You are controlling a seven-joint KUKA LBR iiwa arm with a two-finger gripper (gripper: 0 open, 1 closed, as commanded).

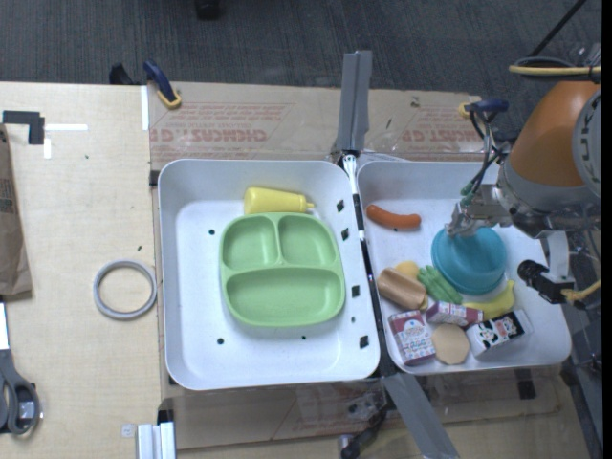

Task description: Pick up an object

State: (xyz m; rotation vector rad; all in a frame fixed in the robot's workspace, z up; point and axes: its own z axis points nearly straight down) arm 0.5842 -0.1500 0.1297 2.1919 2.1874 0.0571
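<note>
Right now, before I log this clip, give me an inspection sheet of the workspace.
Surface: wooden bench bearing two white bins, left bin and right bin.
Job's things: right bin holds a blue bowl, hot dog sausage, bun, banana, two small cartons and a tan round piece.
Clutter: green divided plate and yellow bottle in left bin; tape ring on bench.
Grippers: gripper above the bowl's rim; finger state unclear.
Cables: yellow and dark lines at upper right.
Surroundings: dark carpet.
</note>
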